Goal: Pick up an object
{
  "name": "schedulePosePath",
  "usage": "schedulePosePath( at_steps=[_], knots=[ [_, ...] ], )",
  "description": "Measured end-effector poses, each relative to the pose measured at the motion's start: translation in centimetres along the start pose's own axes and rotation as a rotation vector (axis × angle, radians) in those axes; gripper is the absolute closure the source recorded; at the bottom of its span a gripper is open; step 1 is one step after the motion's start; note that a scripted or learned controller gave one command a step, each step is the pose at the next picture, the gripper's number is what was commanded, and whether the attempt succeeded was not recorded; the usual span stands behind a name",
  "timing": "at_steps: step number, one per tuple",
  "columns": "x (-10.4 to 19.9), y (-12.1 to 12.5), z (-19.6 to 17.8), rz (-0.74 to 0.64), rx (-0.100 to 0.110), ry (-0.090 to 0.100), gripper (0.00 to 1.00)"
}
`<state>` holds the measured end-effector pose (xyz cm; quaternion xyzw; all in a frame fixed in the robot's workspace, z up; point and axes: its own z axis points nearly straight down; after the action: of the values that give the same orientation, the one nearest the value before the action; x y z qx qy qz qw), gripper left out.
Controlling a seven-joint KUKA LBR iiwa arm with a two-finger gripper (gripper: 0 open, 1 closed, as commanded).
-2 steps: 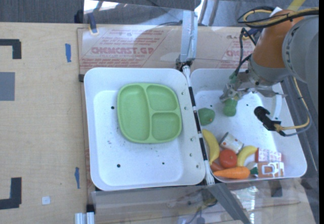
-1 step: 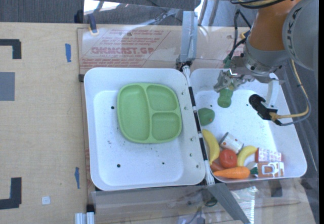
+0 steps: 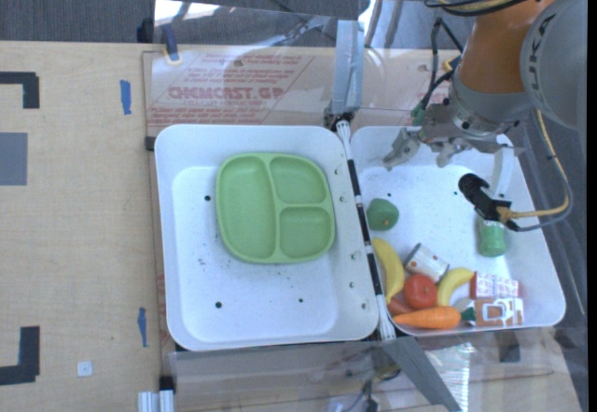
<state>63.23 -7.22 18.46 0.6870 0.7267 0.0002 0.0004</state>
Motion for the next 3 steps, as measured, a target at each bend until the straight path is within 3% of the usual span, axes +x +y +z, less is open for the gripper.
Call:
schedulePosePath(
  at_steps=[1,2,3],
  knots=[
    [-5.4,-4.9,8.3,0.103,0.002,0.000,0.00],
    [-3.3,-15.3,9.6,-0.019,-0.008,-0.001,0.00],
    [-3.6,-6.8,9.6,-0.095,-0.012,-0.004,0.00]
  ],
)
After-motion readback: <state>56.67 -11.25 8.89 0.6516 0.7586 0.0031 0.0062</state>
